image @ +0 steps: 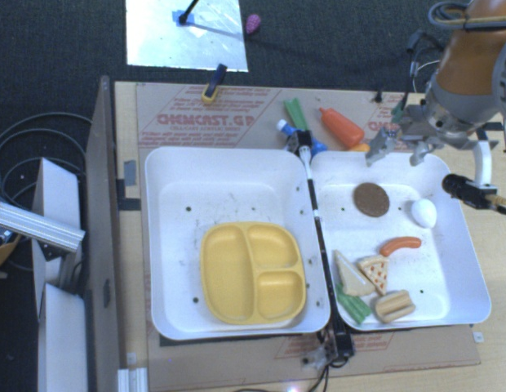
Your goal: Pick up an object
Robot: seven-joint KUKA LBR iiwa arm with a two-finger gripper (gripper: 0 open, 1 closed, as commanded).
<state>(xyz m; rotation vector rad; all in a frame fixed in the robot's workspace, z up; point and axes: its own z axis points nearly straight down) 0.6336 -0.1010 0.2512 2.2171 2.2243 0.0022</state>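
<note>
Two open gripper (pixel 397 147) fingers hover just above-right of brown disc (pixel 371 199).

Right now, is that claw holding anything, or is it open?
Gripper: open and holding nothing, above the back edge of the right bin.

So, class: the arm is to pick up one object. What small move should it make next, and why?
Probably lower the gripper toward the brown disc. The gripper hangs open over the right bin's far edge with nothing between its fingers, and the disc is the nearest item, lying flat and apart from the egg and sausage.
</note>
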